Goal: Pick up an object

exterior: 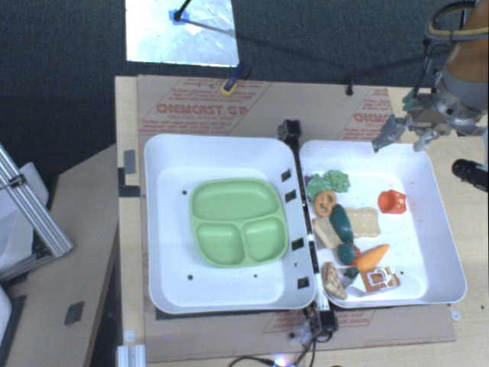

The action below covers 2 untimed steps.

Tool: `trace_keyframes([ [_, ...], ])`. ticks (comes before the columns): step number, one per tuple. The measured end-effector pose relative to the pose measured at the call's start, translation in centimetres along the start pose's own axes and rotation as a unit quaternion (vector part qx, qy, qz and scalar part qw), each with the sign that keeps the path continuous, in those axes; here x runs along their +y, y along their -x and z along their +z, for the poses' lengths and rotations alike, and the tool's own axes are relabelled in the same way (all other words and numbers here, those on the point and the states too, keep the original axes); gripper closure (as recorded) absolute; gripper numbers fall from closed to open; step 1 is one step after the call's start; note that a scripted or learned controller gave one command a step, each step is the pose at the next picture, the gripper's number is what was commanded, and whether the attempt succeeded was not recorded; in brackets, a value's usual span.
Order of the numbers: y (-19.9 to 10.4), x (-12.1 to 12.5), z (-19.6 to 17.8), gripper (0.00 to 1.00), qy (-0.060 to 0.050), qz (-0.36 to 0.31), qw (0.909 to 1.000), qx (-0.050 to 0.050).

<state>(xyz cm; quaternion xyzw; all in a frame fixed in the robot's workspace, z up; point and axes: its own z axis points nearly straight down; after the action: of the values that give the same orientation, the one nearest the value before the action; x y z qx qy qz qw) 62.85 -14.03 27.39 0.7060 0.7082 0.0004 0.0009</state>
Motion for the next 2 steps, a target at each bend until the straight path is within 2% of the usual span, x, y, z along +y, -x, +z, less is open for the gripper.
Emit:
trace_keyframes([
  [2,0.9,-1.4,9.3,0.00,-0.002,0.001,1.0000,0.000],
])
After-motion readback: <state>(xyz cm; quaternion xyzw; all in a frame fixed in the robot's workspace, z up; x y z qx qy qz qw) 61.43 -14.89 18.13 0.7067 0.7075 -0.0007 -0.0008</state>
